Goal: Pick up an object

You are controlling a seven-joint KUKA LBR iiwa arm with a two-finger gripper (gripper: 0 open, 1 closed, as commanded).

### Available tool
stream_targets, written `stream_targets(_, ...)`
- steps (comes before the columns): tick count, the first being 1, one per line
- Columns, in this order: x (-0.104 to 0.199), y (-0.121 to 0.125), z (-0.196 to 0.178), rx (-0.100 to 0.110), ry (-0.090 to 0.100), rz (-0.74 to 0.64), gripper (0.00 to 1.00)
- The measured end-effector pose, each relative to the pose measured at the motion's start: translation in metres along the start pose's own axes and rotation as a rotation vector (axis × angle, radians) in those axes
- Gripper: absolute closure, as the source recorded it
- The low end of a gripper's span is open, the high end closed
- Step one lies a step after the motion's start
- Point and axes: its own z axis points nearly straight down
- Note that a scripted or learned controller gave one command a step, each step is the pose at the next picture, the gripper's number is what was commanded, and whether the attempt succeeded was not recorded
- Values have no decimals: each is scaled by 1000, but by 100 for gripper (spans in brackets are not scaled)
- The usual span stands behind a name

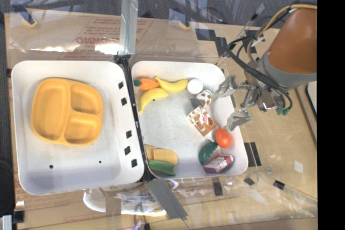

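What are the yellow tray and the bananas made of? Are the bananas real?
The yellow tray looks like molded plastic with a matte finish: one even color, rounded compartment walls. The bananas seem to be plastic toys, not real: smooth, evenly yellow, slightly shiny, with no brown spots. From this height I can't be sure. Both white bins look like speckled matte plastic.

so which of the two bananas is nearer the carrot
The upper banana: its left tip almost meets the orange carrot at the right bin's top-left corner. The lower banana curves away beneath it.
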Motion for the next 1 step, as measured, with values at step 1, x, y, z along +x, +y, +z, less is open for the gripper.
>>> stream_targets(1,-33,3,167,-6,6,-186,0)
